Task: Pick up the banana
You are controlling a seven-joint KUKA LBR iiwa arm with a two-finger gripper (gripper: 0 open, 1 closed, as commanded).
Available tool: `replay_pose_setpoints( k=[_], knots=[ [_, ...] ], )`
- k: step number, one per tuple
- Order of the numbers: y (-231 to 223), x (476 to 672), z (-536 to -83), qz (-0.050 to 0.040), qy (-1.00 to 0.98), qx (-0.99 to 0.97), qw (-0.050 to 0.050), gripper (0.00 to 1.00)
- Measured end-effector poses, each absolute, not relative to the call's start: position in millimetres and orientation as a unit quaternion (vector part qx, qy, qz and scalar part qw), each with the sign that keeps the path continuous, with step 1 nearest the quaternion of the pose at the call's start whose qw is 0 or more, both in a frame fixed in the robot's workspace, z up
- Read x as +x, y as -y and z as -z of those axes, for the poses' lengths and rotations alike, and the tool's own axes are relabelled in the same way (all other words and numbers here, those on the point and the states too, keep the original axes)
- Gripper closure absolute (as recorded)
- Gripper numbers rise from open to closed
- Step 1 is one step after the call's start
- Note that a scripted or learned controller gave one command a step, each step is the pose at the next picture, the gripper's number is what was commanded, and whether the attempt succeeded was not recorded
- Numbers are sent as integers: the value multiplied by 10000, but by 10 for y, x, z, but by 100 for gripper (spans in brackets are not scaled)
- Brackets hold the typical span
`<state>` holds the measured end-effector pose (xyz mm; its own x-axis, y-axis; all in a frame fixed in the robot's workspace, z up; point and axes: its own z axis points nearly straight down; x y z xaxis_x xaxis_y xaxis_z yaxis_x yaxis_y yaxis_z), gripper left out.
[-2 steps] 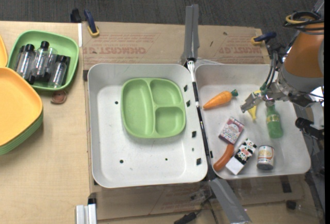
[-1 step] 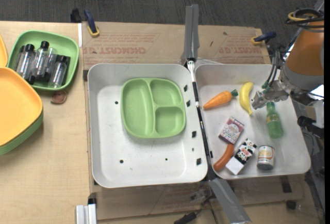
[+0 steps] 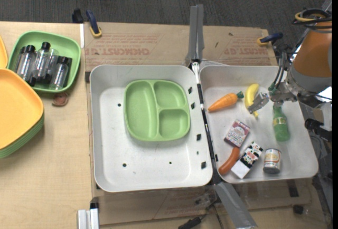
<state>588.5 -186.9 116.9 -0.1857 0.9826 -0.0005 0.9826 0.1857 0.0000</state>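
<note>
Several things crowd the right bin [image 3: 306, 167], and that crowding is the main risk. The banana [image 3: 252, 93] lies near the bin's back, with the carrot [image 3: 224, 102] just to its left and the green bottle [image 3: 280, 123] close on its right. The gripper [image 3: 259, 102] sits low at the banana's lower end, touching or nearly touching it; its fingers look slightly apart, and the banana is not visibly between them, so I would not count it as held. From here, a closing pinch so near the tip could slip off the curved skin and flick the banana toward the carrot. An off-centre grip could also let the fruit swing and drop on the lift. The arm's wrist is close to the green bottle and could tip it.

As for writing, the cardboard on the desk [image 3: 47, 191] behind the bins carries red printed lettering, seen upside down, which I cannot read with confidence. The small pink box [image 3: 237, 133], the black-and-white carton [image 3: 249, 158] and the can [image 3: 272, 160] bear labels too small to read.
</note>
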Motion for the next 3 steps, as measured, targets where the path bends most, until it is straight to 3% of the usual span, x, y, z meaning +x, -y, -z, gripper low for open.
replay_pose_setpoints(
  k=[1, 2, 3],
  knots=[
    [1692, 6304, -912, 3, -8002, 5998, 6, 0],
    [1704, 6296, -997, 11, -7995, 6007, -3, 100],
    [1217, 6210, -1723, 4, -7723, 6353, 3, 100]
  ],
)
